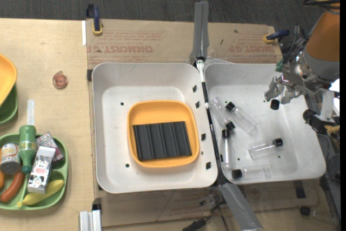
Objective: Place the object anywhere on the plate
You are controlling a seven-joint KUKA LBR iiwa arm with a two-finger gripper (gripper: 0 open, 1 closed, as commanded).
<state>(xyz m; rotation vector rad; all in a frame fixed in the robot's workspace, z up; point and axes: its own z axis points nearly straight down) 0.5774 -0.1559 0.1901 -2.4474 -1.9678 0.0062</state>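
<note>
I count two white bins side by side on the bench point(48, 116). The left bin point(108, 116) holds one orange plate point(162, 111), squarish with rounded corners, and on it lies one dark ribbed block point(162, 139) with four ridges, sitting flat near the plate's middle.

The right bin point(303, 165) holds clear vials with black caps. I make out about five: one near the divider at the top point(239, 114), one just below it by the divider point(228, 128), one upright along the left wall point(225, 151), one lying toward the right point(266, 147), and one at the bottom edge point(250, 173). They are transparent, so my count may be off.

The arm point(321, 40) enters from the right, its orange band above the wrist. The tool point(278, 96) hangs over the upper right part of the right bin, well apart from the plate. I cannot tell how it is set; a small dark piece shows at its tip, but I cannot make out what it is.

The bench is pale wood, with cardboard under the bins, one blue clamp at its top left point(95, 19) and another at the top right point(277, 36). Grey carpet lies beyond.

At the far left sit a green tray of toy food point(32, 178), an orange bowl point(6, 84), and a small pink disc point(60, 80).
</note>
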